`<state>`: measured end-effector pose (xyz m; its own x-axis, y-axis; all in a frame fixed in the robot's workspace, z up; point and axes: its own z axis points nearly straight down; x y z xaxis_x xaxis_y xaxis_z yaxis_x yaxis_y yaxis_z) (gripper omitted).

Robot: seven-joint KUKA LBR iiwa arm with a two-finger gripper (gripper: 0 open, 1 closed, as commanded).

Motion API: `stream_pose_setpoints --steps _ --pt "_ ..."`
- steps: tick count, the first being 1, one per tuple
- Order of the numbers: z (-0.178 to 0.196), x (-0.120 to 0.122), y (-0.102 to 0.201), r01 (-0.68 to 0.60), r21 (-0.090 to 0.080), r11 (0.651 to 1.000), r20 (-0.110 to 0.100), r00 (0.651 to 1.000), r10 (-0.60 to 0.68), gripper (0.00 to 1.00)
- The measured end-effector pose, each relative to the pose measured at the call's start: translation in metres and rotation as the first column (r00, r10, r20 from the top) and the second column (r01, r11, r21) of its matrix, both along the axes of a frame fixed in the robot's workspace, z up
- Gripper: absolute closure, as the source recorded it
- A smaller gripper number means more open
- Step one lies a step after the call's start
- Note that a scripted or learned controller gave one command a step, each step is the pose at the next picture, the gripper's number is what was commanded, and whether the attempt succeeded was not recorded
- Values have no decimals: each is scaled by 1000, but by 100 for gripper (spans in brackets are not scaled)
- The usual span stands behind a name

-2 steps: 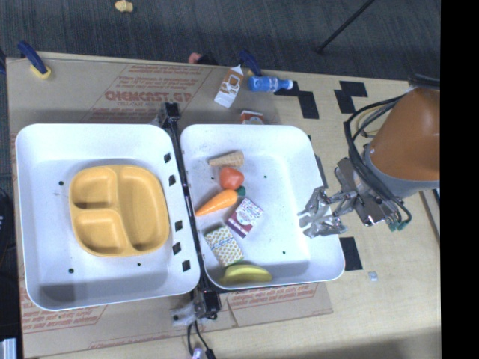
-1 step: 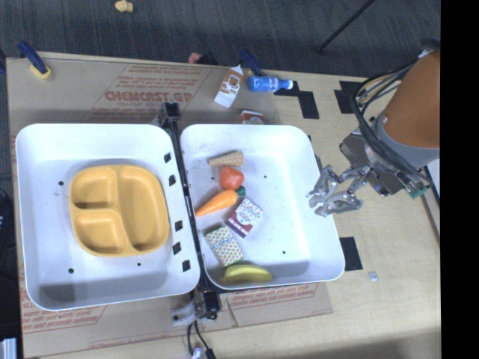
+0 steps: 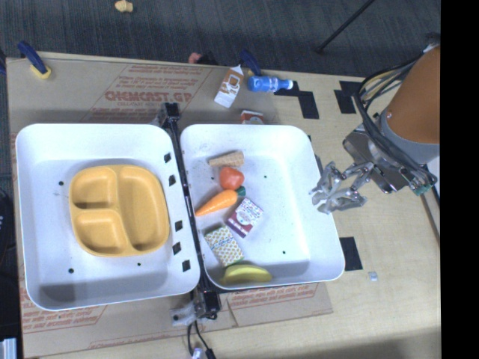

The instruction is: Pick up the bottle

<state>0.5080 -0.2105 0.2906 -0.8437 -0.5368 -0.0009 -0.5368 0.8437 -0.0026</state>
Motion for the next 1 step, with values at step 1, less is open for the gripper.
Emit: stream_pose_setpoints --steps 1 --pt "-28 -23 0 -44 2 999 -4 999 44 100"
